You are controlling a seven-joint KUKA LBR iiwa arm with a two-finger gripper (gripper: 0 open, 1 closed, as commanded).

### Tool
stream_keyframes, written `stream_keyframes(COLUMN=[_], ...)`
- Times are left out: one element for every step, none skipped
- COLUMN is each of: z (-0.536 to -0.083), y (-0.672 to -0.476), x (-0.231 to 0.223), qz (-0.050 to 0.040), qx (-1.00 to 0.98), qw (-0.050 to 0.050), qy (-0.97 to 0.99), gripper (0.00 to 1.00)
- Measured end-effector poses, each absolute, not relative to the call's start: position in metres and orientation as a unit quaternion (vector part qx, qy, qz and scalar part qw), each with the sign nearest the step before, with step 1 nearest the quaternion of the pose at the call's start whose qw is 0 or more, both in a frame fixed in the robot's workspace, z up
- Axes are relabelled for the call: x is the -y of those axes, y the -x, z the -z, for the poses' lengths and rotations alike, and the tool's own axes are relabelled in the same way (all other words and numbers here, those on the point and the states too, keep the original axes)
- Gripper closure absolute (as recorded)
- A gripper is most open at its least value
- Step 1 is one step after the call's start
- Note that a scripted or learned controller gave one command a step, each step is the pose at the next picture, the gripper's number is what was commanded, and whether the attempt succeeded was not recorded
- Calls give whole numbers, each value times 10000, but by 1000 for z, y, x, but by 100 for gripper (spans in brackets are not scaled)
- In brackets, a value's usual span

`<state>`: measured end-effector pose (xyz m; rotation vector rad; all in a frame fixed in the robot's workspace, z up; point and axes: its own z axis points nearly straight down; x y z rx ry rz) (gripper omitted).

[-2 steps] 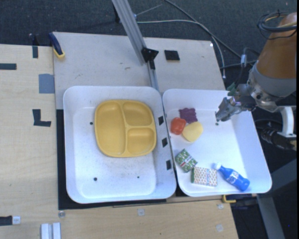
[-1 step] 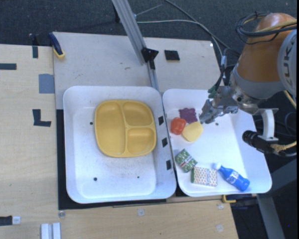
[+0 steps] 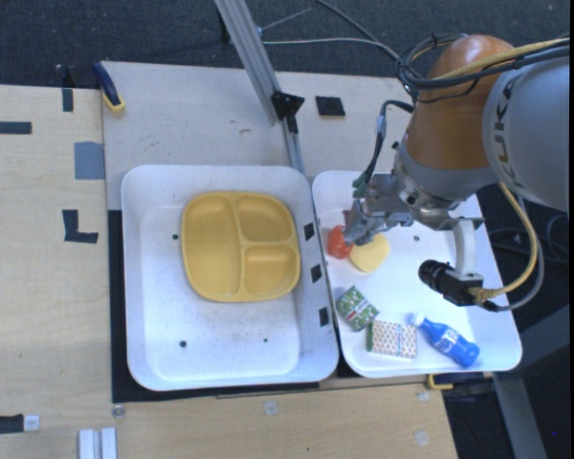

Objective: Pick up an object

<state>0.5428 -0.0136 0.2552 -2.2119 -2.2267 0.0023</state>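
My gripper (image 3: 357, 231) hangs low over the left part of the right bin (image 3: 497, 352). Its tip is right above a small red-orange object (image 3: 337, 245) and a pale yellow, rounded object (image 3: 370, 254), which lie touching each other. Nearer the front of the bin lie a green packet (image 3: 356, 308), a white packet with a red and green pattern (image 3: 392, 338), and a blue bottle with a white cap (image 3: 447, 339). The arm's grey and orange body covers the back of this bin.
The left bin (image 3: 153, 256) holds a yellow divided plate (image 3: 240, 245) in its middle. A slanted metal pole (image 3: 253, 51) stands behind the bins. A black cylinder (image 3: 445, 281) on the arm juts over the right bin's right half.
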Motion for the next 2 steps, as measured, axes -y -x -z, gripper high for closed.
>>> stream_keyframes(z=[-237, -224], y=[-528, -514], x=[-31, -91], qz=[-15, -14], qx=[7089, 7097], qw=[18, 18], qy=[7053, 7045], gripper=[100, 100])
